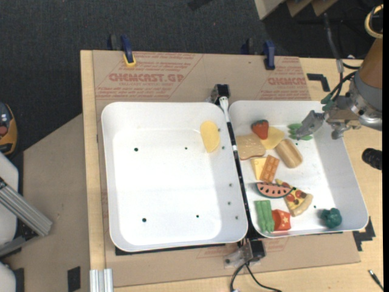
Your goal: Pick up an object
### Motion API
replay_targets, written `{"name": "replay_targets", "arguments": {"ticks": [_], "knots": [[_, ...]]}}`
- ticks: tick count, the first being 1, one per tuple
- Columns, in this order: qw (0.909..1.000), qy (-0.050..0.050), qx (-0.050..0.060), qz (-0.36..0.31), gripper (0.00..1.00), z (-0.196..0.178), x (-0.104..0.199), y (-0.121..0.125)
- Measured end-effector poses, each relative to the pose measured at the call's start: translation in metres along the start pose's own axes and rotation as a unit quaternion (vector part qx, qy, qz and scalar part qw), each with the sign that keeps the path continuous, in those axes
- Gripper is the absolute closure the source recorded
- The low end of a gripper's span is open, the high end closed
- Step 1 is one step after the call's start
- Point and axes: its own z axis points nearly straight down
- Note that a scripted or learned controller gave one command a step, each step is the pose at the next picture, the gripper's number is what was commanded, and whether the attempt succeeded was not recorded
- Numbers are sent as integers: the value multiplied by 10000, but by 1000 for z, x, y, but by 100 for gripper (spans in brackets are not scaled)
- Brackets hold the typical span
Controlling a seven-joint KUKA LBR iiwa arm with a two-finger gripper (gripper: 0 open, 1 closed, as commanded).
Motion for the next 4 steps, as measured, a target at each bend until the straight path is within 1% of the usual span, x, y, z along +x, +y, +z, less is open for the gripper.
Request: {"name": "replay_targets", "arguments": {"ticks": [1, 2, 3, 4], "knots": [[10000, 18, 85, 16, 0, 154, -26, -17], [10000, -7, -16, -10, 0, 159, -30, 38], [10000, 57, 27, 13, 0, 158, -73, -50], [10000, 17, -4, -51, 0, 158, 39, -15]]}}
